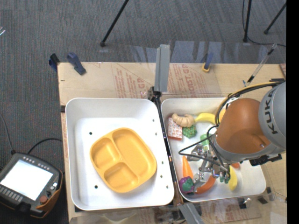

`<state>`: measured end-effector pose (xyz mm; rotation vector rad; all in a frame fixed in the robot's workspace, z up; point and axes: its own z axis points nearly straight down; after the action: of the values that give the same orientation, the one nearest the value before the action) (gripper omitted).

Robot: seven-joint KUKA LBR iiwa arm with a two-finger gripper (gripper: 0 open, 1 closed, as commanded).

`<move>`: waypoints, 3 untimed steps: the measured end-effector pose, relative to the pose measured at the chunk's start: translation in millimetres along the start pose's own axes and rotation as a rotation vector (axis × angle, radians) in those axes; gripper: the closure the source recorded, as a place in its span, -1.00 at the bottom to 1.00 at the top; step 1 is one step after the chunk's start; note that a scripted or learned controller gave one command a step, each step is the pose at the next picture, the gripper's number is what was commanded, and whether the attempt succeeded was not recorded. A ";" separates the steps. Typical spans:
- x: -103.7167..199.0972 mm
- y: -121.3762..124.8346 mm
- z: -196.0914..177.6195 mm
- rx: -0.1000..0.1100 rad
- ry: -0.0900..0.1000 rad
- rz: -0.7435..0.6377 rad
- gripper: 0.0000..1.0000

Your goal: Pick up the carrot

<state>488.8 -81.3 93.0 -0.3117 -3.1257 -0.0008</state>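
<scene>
Reaching in from your right, the grey arm [261,125] carries the letters "KUK" on its upper casing, cut off at the frame edge, above the orange band. Its gripper [205,169] sits low over the right bin [259,183], among cables; you cannot tell how it is set. The carrot [187,168] lies in that bin just left of the gripper, pointing up and down beside the bin's left wall. Near it you see a purple toy [187,185], a yellow banana [205,117] and a green piece [189,131]. Red mirrored print on the cardboard [187,78] under the bins is not readable. The left bin [79,125] holds a yellow divided plate [123,159].
</scene>
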 end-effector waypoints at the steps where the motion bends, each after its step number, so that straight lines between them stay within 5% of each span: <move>1: -0.1 0.1 0.0 0.000 0.000 -0.001 -1.00; 2: -1.2 0.9 -10.2 -0.001 -0.004 -0.004 1.00; 3: -13.7 -4.9 -229.6 -0.002 -0.015 0.092 1.00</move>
<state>501.4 -88.9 322.6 -0.4581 -3.1233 -0.0009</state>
